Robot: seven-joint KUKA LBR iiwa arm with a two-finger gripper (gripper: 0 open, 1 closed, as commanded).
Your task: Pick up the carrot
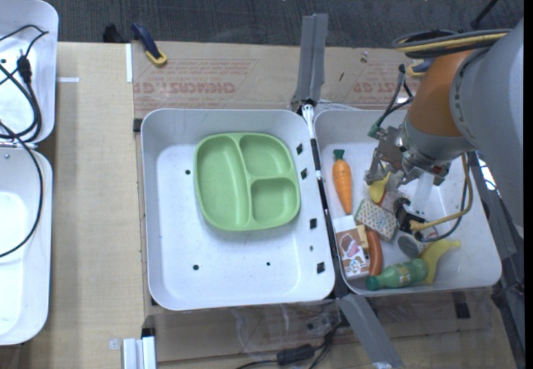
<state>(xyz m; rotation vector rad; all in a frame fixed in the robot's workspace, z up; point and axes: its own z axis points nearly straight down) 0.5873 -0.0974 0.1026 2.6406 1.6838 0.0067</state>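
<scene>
The carrot (pixel 342 181), orange with a green top, lies lengthwise along the left side of the right bin (pixel 479 271), close to the wall between the two bins. My gripper (pixel 386 169) hangs over the middle of that bin, a short way to the right of the carrot and apart from it. A small yellow item (pixel 379 191) lies right under the gripper. The grey arm with its orange band (pixel 437 101) hides the bin's back right part.
Beside the carrot lie a patterned packet (pixel 376 216), a small printed box (pixel 354 251), a red sausage (pixel 376 256), a green bottle (pixel 400 274) and a banana (pixel 438 251). The left bin (pixel 166 259) holds a green divided plate (pixel 247 181).
</scene>
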